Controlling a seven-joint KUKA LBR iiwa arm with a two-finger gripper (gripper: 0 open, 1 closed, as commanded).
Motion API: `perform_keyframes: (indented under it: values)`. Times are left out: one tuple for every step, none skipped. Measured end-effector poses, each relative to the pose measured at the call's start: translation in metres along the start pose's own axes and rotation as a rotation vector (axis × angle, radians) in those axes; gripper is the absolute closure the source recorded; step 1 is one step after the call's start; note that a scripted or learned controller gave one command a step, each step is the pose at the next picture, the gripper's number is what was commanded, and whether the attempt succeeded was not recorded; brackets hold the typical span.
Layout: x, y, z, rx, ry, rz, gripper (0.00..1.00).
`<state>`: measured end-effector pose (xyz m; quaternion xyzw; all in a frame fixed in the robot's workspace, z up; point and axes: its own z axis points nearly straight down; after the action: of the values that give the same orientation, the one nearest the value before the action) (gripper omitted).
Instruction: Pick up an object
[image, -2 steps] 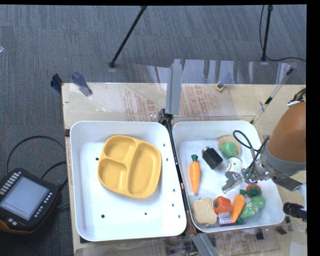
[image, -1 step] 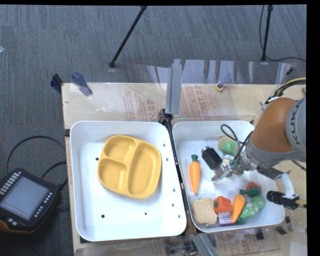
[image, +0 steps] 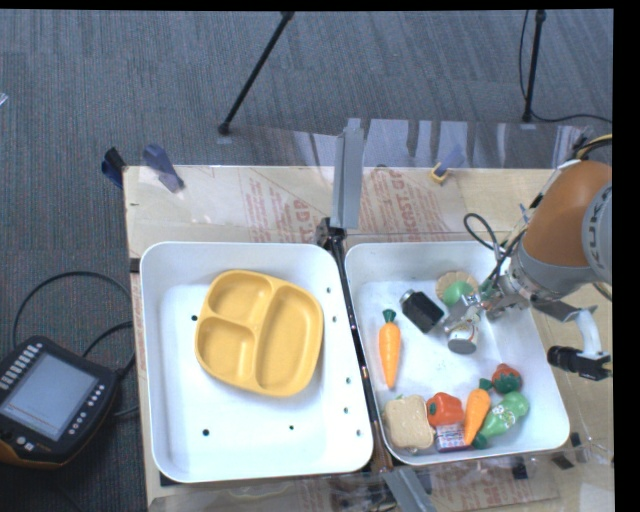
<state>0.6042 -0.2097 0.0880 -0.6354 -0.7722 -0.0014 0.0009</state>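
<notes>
At the lower right of the frame, toy food fills the right bin (image: 372, 262): bread (image: 407, 421), a carrot (image: 389, 347) and a green pear (image: 506, 412), while higher up the claw (image: 465, 325) hangs over a black block (image: 422, 310), and I cannot tell its grip.

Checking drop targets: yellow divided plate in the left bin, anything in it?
Empty. All three compartments of the yellow plate show bare yellow; it lies flat in the left bin.
</notes>
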Motion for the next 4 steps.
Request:
perform_keyframes:
  values:
    - [0.008, -0.033, 0.000, 0.003, 0.000, 0.055, 0.00]
    - [0.005, -0.024, 0.001, 0.003, 0.005, 0.076, 0.00]
    - [-0.001, 0.018, 0.001, 0.001, 0.004, 0.143, 0.00]
    - [0.046, 0.053, -0.054, -0.007, -0.003, 0.136, 0.00]
